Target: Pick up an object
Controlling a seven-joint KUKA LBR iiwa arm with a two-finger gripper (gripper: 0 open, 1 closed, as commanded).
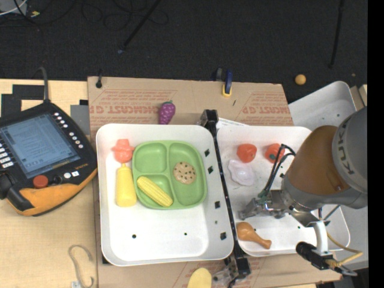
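My gripper [252, 210] hangs low over the right bin [303, 245], near its left wall, at the end of the grey and orange arm [318, 167]. Just below it lies a tan chicken drumstick [252, 235]. A translucent white piece [243, 173] lies above it, towards the bin's back. Further back sit a red toy [246, 153] and a second red toy [274, 152], the latter partly behind the arm's cables. Nothing shows in the gripper's grasp.
The left bin [156, 239] holds a green divided tray [170, 174] with a cookie [184, 172] and corn [155, 191], plus a yellow bottle [125, 186] and a pink toy [122, 150]. Purple grapes [167, 112] lie behind it; a control pendant [42, 155] lies at the left.
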